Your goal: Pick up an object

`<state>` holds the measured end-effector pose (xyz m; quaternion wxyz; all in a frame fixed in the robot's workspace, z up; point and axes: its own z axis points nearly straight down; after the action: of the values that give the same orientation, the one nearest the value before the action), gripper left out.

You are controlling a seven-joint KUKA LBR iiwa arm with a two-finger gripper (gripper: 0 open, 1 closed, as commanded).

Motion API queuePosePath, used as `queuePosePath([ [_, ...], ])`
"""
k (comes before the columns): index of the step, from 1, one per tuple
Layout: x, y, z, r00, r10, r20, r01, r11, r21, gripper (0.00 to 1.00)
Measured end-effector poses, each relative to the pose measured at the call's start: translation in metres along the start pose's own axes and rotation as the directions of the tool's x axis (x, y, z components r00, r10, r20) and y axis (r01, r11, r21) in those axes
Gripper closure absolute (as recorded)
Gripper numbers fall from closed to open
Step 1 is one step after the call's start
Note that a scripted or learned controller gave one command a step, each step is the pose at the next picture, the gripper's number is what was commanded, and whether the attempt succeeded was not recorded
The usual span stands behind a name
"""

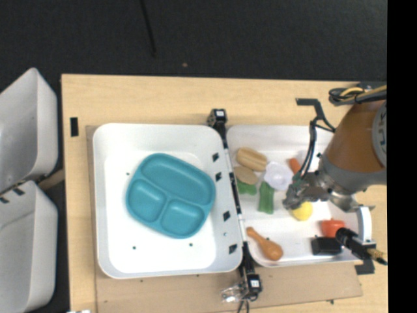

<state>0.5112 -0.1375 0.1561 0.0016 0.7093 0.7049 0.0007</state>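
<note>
My gripper is low in the right bin, near its middle, with the arm reaching in from the right. A small yellow object lies right under and just in front of the gripper tip, partly covered by it. Whether it is touched or held cannot be made out. To the gripper's left are a pale lavender-white object and a green block.
Also in the right bin: two tan bread-like pieces, a smaller green piece, a brown drumstick shape at the front, a red-orange piece and an orange object. The left bin holds a teal divided plate.
</note>
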Motion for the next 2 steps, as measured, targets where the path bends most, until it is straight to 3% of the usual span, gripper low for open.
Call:
queuePosePath([
  [2, 0.001, 0.001, -0.086, 1.0, -0.009, 0.0, 0.009, 1.0, -0.001, 1.0],
])
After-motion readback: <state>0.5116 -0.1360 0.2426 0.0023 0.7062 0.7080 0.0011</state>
